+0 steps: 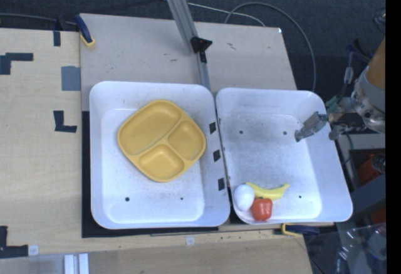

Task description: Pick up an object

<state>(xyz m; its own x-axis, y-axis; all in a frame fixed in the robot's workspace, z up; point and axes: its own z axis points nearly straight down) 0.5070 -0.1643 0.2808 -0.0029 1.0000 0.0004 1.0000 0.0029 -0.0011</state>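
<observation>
A white egg-shaped object [243, 197], a yellow banana [269, 190] and a red pepper [262, 208] lie bunched at the front left corner of the right bin [326, 160]. The gripper [311, 125] hangs over that bin's right side, well behind the three objects and apart from them. I see nothing held in it. A yellow divided plate [161, 139] rests in the left bin [103, 160].
A slanted metal pole [182, 9] runs from the top of the view down to the gap between the bins. Cables [276, 12] curl on the dark floor behind the bench. A blue and yellow clamp [84, 31] sits at the bench's back left corner.
</observation>
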